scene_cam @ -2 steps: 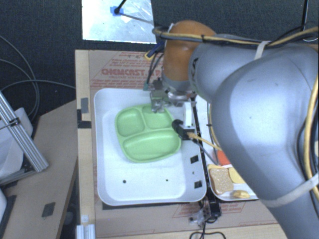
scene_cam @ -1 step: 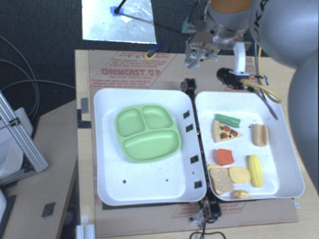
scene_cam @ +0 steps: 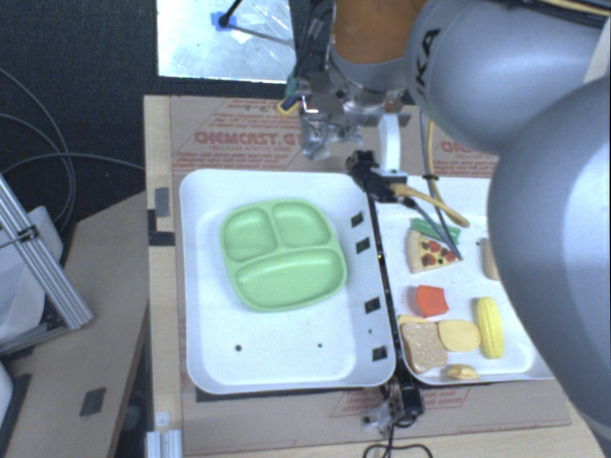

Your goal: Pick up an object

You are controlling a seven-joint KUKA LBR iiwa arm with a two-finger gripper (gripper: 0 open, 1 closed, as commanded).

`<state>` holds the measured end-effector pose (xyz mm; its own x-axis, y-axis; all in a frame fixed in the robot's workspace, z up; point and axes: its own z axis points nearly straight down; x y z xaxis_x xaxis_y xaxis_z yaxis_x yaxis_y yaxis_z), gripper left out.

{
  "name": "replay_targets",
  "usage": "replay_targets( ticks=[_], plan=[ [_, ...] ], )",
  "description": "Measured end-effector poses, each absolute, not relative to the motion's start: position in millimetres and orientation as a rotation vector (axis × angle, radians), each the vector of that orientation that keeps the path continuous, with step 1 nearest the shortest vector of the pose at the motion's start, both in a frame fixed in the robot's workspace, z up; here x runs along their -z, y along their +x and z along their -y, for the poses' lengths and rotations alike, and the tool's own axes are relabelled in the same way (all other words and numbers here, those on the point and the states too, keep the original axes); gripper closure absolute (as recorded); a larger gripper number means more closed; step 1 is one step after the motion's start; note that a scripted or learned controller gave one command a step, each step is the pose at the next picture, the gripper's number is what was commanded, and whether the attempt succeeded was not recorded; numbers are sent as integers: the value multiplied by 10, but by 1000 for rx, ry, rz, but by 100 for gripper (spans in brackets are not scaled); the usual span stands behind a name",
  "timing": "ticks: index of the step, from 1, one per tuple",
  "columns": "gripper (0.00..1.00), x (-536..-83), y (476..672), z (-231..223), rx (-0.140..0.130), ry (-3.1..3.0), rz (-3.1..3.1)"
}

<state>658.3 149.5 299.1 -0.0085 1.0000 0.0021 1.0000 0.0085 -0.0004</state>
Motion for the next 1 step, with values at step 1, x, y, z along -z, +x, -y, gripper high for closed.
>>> replay_targets(
  ticks=[1],
  plan=[
    [100,-2612,6630,-2406,5,-2208,2232]
  ],
)
